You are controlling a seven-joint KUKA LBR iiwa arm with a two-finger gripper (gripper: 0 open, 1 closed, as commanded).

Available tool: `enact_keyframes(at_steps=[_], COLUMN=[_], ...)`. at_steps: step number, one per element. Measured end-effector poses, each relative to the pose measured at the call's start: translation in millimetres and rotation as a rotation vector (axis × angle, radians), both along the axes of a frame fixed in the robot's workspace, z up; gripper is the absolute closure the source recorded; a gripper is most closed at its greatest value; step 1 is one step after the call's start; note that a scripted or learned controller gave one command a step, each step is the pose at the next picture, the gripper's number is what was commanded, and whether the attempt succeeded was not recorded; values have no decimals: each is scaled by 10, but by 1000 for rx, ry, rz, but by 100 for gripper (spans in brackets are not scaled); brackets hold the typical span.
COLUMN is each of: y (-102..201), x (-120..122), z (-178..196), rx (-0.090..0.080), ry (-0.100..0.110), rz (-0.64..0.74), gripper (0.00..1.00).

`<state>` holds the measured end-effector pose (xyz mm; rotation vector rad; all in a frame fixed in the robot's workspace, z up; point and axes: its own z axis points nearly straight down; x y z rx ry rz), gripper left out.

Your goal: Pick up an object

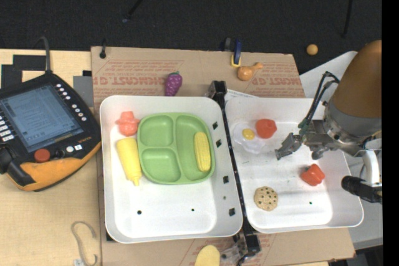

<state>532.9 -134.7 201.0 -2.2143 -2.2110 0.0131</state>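
My gripper hangs over the middle of the right bin, reaching in from the right. A red round toy and a fried-egg toy lie just up and left of it. To its lower right is a red chunky toy. A chocolate-chip cookie rests near the bin's front, below the gripper. I see nothing hanging from the gripper.
The left bin holds a green divided plate with a corn cob, a yellow toy and a pink toy. Behind the bins lie purple grapes and an orange toy. A teach pendant sits at the left.
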Motion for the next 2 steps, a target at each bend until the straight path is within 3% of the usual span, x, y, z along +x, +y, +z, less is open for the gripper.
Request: enact_keyframes(at_steps=[1,2], y=[-4,-26], x=[29,39], z=[66,-567], rx=[-2,-1], ry=[-13,-7], rz=[2,3], gripper=[0,0])
